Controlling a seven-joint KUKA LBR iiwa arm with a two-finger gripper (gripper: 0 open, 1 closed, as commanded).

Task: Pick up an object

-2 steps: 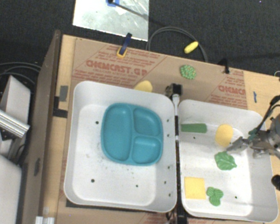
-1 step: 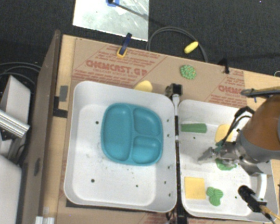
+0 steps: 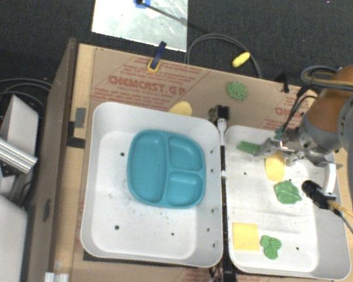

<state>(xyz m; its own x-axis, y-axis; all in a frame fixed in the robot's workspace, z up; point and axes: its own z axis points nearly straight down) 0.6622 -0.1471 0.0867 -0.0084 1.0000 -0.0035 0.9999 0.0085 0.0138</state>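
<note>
Camera view: our tool hovers by the yellow piece, finger state unclear; we risk nudging it aside.

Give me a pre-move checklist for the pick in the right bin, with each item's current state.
1. End effector is over the right bin: ok, near its back edge.
2. A target sits close by: ok, the yellow round piece lies just under the end effector.
3. Target held between the fingers: cannot tell, the wrist hides them.
4. Neighbours clear of the target: not ok, a green leafy piece lies right next to it.
5. Other candidates free: ok, the yellow square block and the small green piece lie at the front.
6. Blue divided tray out of the way: ok, in the left bin.
</note>
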